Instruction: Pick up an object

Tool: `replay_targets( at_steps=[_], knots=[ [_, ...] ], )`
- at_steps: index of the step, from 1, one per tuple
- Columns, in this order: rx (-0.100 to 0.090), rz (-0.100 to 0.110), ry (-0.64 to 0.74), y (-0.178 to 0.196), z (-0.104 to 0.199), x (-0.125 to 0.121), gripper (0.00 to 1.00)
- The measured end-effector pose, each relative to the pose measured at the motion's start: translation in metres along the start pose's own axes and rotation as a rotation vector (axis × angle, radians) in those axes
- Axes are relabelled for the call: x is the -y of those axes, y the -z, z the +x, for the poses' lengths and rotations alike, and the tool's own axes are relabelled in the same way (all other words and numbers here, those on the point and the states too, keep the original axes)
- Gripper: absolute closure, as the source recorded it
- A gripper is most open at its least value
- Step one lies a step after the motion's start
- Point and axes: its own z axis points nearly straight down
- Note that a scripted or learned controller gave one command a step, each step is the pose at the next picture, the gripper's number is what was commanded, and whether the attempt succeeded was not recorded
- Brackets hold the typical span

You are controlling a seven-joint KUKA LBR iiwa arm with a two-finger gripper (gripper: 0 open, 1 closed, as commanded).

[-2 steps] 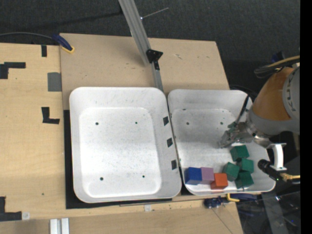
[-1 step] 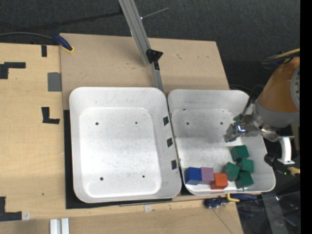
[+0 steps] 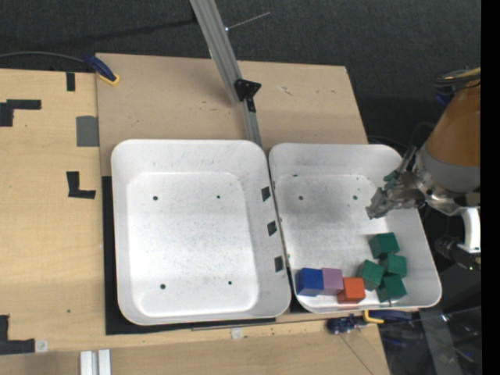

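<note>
Above the right bin (image 3: pixel 344 158), the arm's pincer (image 3: pixel 384 201) hangs, its opening unclear.

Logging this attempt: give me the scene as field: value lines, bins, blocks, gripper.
left bin: white, shallow, no blocks visible in it
right bin: white, holds all the blocks
blocks location: near edge and right corner of right bin
blue block: beside purple block
orange block: next to purple block
green blocks: cluster, right of orange block
gripper: over right bin's right side, above green blocks, nothing seen held
finger state: cannot tell
</note>
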Motion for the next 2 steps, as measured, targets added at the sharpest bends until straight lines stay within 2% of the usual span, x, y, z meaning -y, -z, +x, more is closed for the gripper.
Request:
replay_targets(
  at_steps=[1,2],
  knots=[
    [-0.001,0.001,-0.001,0.027,0.0,-0.001,1.0],
    [-0.003,0.004,0.004,0.035,0.049,-0.018,1.0]
  ],
)
